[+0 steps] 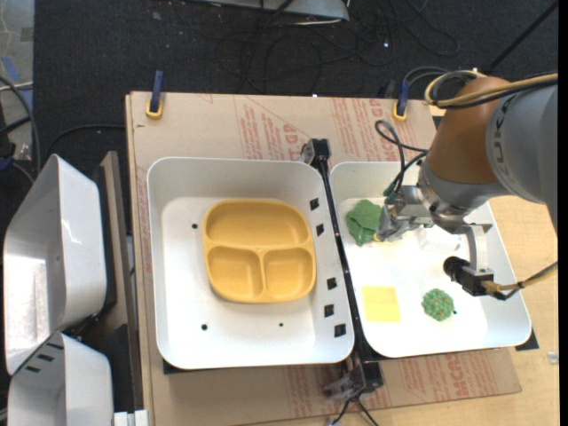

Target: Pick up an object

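— What's the target look like?

— I see a crumpled green cloth (362,219) in the right bin (510,327), near its left wall; my pincer (387,223) sits right against its right edge; whether it's open or closed, I can't tell.

— And around it?

— Yellow square (381,304) and green ball (437,303) nearer the front; yellow divided tray (260,249) in the left bin (169,264); brown worktop (231,122), dark floor (80,51) with cables.

Left bin (169,264): mostly taken by yellow tray (260,249); bare margins around it.
Right bin (497,327): arm (497,149) over upper half; bare floor between yellow square (381,304) and green ball (437,304).
Divider (335,238): separates the 2 bins.
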### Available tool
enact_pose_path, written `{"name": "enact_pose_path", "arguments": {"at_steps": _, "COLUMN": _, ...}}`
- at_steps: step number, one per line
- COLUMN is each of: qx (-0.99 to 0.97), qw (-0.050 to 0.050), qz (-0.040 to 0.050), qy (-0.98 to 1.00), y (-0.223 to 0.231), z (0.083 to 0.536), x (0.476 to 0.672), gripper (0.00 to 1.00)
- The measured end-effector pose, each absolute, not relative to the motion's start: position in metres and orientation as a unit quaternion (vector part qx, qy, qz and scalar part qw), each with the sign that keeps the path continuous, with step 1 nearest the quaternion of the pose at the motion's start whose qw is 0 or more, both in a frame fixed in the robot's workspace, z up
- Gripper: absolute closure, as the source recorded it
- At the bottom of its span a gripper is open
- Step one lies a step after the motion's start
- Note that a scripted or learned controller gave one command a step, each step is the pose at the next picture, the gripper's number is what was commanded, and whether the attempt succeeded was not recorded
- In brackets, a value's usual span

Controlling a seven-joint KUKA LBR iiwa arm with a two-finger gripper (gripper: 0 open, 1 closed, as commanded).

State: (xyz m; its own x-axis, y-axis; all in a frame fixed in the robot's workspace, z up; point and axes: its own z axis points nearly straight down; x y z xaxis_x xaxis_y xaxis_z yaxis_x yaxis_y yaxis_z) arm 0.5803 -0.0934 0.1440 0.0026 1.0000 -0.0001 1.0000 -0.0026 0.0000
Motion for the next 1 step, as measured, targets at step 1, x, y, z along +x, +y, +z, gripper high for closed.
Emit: {"name": "enact_pose_path", "arguments": {"at_steps": 1, "qx": 0.707, "qw": 0.001, "qz": 0.0005, "qy": 0.708, "y": -0.0969, "z": 0.2051, "x": 0.5796, "gripper": 1.0}}
